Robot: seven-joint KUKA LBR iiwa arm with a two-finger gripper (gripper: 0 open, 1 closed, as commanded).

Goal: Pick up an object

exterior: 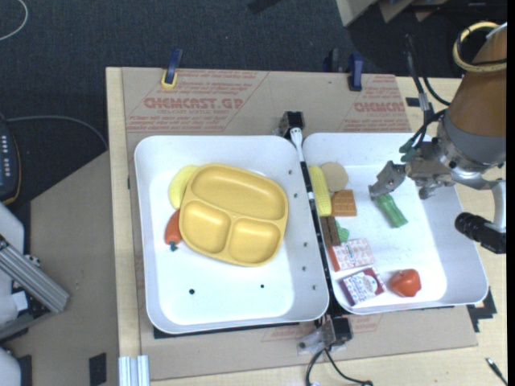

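Note:
My gripper [406, 182] hangs over the back of the right bin [451, 296], its fingers spread open with nothing between them. A green cylinder [393, 211] lies on the bin floor just in front of the left finger [385, 182], apart from it. Along the same bin's left side are a yellow corn cob [320, 190], a round tan piece [334, 174], a brown block [344, 203], and two red-and-white packets [352, 254] [360, 285]. A red pepper [405, 281] sits near the front.
The left bin [161, 296] holds a yellow divided plate [233, 214], with a yellow piece [182, 185] and an orange-red pepper [173, 230] tucked at its left edge. The bins' shared rim [310, 215] runs between them. A black part [483, 232] juts in at the right.

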